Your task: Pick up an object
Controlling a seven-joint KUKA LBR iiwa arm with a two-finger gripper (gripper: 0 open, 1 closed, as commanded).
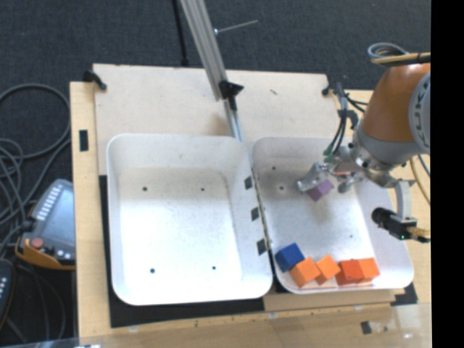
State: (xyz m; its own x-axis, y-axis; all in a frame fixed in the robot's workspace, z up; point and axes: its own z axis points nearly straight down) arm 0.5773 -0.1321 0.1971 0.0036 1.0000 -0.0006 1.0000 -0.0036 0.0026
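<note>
Grey two-finger gripper (323, 180) jaws closed on small purple block (320, 189) over right white bin (377, 216); blue cube (289, 255), orange blocks (336, 270) near front wall, well apart.

1. A dark carpet (304, 20) is covering the floor around the bench (156, 100).
2. Black cables (22, 143) are lying looped on the carpet left of the bench.
3. A pendant (51, 223) is resting beside the bench's left edge.
4. A metal rail (203, 35) is rising aslant from the bench's back.
</note>
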